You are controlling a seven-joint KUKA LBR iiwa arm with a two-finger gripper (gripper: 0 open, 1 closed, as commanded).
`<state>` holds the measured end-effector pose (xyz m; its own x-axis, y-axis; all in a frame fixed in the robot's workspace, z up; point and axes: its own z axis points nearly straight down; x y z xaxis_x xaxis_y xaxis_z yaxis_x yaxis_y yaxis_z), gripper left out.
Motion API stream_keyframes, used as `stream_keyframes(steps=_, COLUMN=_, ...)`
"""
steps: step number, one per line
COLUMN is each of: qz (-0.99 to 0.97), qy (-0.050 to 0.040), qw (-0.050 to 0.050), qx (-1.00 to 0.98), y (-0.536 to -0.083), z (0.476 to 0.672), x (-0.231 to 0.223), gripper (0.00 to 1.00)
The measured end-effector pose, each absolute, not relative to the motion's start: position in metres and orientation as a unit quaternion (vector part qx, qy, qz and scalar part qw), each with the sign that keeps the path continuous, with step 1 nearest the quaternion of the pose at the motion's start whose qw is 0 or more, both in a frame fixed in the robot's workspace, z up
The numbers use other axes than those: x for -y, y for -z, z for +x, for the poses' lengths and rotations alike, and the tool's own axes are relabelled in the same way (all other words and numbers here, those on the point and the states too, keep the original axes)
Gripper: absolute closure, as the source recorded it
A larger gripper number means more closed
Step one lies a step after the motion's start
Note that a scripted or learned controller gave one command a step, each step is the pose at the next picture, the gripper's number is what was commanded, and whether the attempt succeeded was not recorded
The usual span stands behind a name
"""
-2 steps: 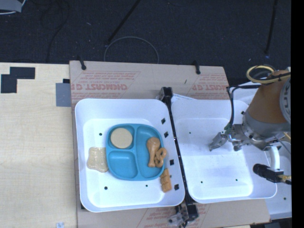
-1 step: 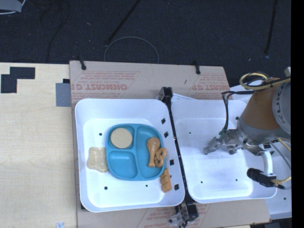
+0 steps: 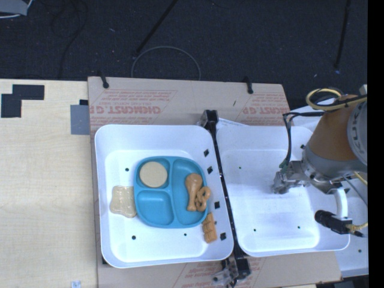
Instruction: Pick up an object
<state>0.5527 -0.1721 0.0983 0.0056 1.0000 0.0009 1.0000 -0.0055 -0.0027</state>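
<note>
— Where's the gripper (image 3: 287, 182)?
— Low in the right bin (image 3: 264, 233); whether it's apart or together, nobody can tell.
— And the objects?
— Left bin (image 3: 114, 155): pretzel (image 3: 197, 192) on blue tray (image 3: 157, 212).

The two white bins (image 3: 114, 155) look like smooth plastic with a soft shine. The blue tray (image 3: 157, 212) is smooth plastic too. Under the bins lies brown cardboard (image 3: 180, 101), dull and flat. The bench top (image 3: 42, 191) looks like pale wood. The arm's orange band (image 3: 333, 137) looks smooth and a bit shiny
</note>
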Motion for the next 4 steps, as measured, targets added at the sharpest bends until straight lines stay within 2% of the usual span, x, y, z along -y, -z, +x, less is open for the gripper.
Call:
stream_keyframes(steps=2, qz=-0.707, qy=0.0004, qw=-0.001, qx=0.707, y=-0.206, z=0.546, x=0.169, gripper=1.0)
stream_keyframes(steps=3, qz=-0.706, qy=-0.0003, qw=0.003, qx=0.709, y=-0.199, z=0.543, x=0.114, gripper=1.0)
stream_keyframes(steps=4, qz=-0.706, qy=-0.0002, qw=0.003, qx=0.709, y=-0.21, z=0.529, x=0.064, gripper=1.0)
